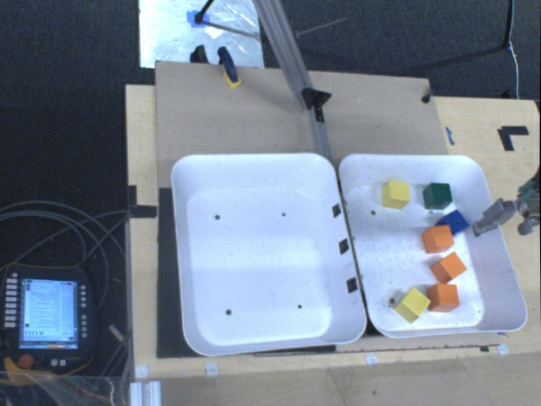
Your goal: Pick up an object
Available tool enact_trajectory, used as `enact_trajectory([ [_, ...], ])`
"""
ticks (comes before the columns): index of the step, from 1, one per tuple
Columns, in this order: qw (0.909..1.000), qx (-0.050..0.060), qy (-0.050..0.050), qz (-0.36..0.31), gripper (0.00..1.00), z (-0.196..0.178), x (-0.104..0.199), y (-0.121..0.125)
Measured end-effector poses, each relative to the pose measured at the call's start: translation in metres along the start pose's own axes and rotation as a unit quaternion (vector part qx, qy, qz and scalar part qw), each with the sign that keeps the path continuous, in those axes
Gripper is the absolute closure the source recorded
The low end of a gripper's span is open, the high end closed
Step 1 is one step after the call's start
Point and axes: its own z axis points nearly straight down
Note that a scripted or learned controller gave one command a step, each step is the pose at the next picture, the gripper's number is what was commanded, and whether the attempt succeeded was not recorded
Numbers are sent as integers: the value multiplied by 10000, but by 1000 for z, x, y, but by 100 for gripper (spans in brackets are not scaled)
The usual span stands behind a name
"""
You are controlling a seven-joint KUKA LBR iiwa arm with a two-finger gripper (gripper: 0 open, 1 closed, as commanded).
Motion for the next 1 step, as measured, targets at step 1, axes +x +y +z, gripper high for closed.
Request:
enact_trajectory([
  [1,10000,-2,1,5,0,0,0,0],
])
